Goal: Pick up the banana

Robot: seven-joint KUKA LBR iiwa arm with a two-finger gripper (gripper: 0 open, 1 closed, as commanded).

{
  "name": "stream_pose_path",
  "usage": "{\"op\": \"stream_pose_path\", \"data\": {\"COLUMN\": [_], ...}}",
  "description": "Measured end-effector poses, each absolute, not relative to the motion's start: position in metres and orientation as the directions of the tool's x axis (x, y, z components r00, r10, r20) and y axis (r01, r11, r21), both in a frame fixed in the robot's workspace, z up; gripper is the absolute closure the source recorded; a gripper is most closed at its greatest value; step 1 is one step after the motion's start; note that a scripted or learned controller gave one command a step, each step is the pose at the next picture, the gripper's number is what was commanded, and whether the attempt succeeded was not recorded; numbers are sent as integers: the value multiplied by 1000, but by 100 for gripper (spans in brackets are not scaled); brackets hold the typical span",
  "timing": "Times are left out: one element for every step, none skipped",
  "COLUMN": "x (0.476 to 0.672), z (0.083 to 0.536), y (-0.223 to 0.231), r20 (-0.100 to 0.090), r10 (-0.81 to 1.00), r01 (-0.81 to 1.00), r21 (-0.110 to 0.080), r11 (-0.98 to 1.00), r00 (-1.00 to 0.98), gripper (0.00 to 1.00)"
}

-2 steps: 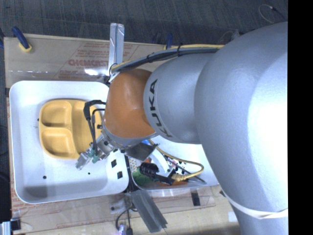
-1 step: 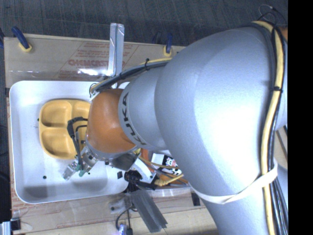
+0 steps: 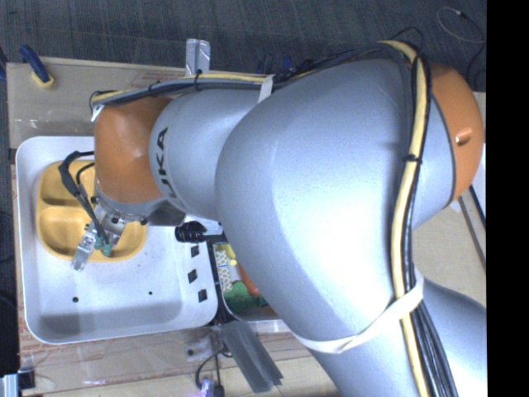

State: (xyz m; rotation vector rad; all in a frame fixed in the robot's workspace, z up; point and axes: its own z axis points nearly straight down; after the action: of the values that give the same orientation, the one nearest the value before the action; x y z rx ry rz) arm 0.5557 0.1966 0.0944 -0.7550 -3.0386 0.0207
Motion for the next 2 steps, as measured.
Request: {"op": "stream_pose_path", "data": {"x": [601, 610], "z": [81, 80], "y": [191, 194], "r20": [106, 130], "r10": [168, 24], "r01": [165, 17], "r21": [-39, -51], "r11": [986, 999], "r00": [-980, -991], "gripper": [0, 0]}}
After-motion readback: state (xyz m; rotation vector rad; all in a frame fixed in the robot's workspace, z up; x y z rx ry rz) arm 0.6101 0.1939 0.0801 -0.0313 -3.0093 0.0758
